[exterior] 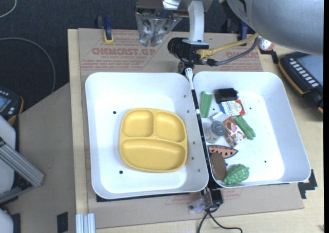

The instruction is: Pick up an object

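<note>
Nearest me, the left bin (97,124) carries a yellow tray (153,140) with bare white floor all round it. Beside it the right bin (285,124) has its toys (229,129) crowded against the shared wall, the outer half open. Beyond both, over the bench's (123,49) far edge, the hand (154,29) hangs from the arm (277,5), gripping nothing; how wide it stands I cannot tell.

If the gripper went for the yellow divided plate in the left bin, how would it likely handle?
The yellow divided plate looks like rigid moulded plastic, so probably stiff and light for its size. It lies flat on the floor of the left bin, so it is unlikely to roll or tip. Its low, rounded, glossy rim may give two fingers little purchase; it could slip.
</note>
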`<state>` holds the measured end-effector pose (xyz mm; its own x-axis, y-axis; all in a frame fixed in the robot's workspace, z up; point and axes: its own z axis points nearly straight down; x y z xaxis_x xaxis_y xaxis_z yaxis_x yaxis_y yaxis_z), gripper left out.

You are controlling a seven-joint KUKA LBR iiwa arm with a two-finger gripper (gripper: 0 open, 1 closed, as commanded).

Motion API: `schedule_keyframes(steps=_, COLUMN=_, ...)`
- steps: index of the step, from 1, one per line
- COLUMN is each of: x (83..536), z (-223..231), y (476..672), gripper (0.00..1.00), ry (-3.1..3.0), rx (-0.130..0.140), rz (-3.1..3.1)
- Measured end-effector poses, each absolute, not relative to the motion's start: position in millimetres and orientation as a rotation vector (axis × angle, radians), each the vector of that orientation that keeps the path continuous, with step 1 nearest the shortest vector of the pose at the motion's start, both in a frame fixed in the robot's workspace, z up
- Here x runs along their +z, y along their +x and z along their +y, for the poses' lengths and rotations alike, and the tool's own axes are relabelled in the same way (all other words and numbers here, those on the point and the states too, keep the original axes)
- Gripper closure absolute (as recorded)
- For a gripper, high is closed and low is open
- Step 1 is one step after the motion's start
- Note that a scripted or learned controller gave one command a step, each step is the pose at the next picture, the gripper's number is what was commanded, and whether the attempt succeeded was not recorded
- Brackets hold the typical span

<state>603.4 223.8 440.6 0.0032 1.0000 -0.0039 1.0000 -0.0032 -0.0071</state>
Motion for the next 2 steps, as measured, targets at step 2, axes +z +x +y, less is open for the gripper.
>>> schedule_keyframes(steps=2, x=193.6, z=224.1, y=626.3, gripper=1.0, ry=-2.225, rx=-0.006, rz=-2.221)
